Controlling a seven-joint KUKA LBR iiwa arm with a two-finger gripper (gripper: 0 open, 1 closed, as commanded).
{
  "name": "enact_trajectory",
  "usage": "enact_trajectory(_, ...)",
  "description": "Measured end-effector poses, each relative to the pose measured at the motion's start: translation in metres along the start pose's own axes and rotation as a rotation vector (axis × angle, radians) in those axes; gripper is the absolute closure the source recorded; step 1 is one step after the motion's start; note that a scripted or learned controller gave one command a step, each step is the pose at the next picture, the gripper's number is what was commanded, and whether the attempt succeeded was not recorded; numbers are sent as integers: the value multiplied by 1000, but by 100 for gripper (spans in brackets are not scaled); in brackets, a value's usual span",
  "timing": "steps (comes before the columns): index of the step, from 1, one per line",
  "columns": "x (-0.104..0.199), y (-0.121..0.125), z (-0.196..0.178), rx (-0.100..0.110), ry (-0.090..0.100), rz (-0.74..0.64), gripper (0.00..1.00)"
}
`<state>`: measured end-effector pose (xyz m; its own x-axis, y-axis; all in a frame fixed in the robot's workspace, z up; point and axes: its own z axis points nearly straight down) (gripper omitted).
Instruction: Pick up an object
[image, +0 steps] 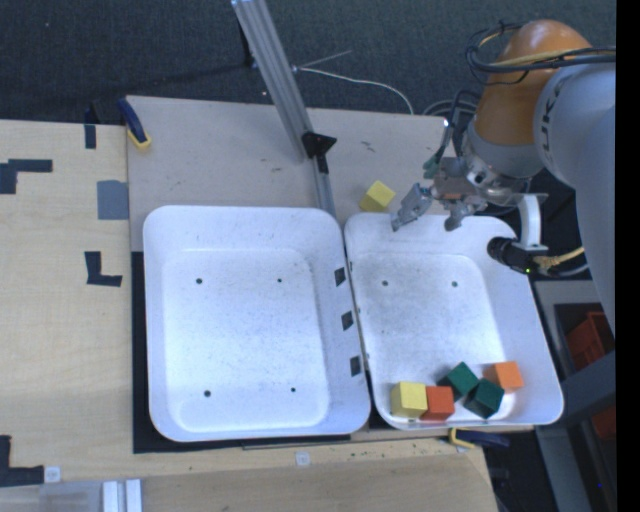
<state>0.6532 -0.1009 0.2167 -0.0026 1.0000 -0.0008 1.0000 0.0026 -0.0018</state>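
Camera view, slanted down on two white bins sitting side by side on the surface. Arm reaching in from the right, end effector (432, 213) hovering over the far rim of the right bin (520, 300), fingers spread apart, pinching nothing.

Noting candidate things: yellow block (379, 195) lying outside the bins on the surface, just beyond the right bin's far corner and just left of the end effector. Remaining blocks clustering at the near edge of the right bin: another yellow cube (408, 398), red cube (439, 402) touching it, two green cubes (461, 378) (485, 398), orange cube (508, 375). Left bin (170, 300) holding no blocks.

Judging handling: small cubes, probably light and rigid, possibly foam or wood, not fragile; flat opposite faces offering the best purchase. Taking hold across two parallel sides, fingers straddling from above. Clustered cubes pressing against each other, leaving little finger room; orange cube at the cluster's edge looking more accessible.

Relative position: cluster lying well apart from the end effector, across the bin's length toward the near side. Lone yellow block sitting near, but outside the bin.
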Motion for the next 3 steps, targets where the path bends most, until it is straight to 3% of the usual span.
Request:
enact_trajectory(2,0,0,0,0,0,0,0)
enact_trajectory(3,-26,-115,13,5,0,6,0)
